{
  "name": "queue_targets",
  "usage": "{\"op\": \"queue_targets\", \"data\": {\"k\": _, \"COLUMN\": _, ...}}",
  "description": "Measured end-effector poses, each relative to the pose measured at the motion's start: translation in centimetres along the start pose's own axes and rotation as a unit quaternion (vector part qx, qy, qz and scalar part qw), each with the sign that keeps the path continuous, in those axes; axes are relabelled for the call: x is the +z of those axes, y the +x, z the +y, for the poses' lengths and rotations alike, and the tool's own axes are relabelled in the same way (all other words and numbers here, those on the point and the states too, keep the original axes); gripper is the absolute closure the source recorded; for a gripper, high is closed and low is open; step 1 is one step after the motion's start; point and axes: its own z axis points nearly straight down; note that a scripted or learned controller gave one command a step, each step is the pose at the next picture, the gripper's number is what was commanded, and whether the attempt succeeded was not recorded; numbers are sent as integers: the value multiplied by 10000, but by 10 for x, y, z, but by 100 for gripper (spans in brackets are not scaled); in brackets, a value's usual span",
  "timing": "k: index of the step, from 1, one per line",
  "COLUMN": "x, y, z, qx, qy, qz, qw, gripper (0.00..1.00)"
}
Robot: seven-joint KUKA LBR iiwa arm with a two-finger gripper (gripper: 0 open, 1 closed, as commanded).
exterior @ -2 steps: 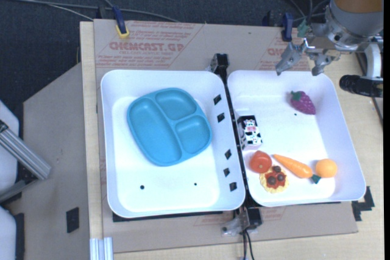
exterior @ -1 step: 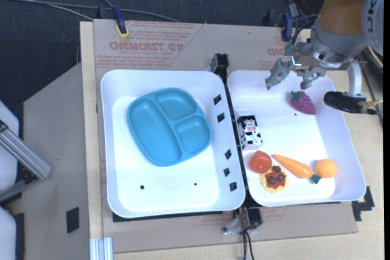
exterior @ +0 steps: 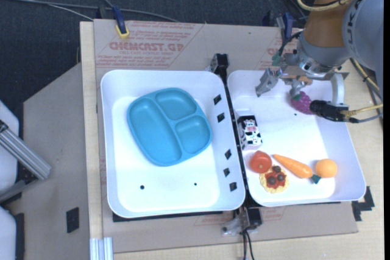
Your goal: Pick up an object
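Purple grape bunch (exterior: 300,100) sits in the right bin (exterior: 347,149) right under the gripper (exterior: 295,83), whose fingers look spread with nothing between them, so I'd say no pick yet, grab and lift still to do.
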Motion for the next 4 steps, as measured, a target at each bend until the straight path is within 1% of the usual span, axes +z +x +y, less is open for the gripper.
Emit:
{"op": "queue_targets", "data": {"k": 1, "x": 57, "y": -9, "z": -4, "qx": 12, "qy": 3, "qz": -1, "qw": 10000, "gripper": 0}}
{"op": "queue_targets", "data": {"k": 2, "x": 42, "y": -8, "z": -1, "qx": 9, "qy": -42, "qz": -4, "qw": 10000, "gripper": 100}}
{"op": "queue_targets", "data": {"k": 3, "x": -3, "y": -12, "z": 1, "qx": 9, "qy": -67, "qz": -13, "qw": 10000, "gripper": 100}}
{"op": "queue_targets", "data": {"k": 4, "x": -68, "y": -11, "z": -2, "qx": 0, "qy": -82, "qz": -15, "qw": 10000, "gripper": 100}}
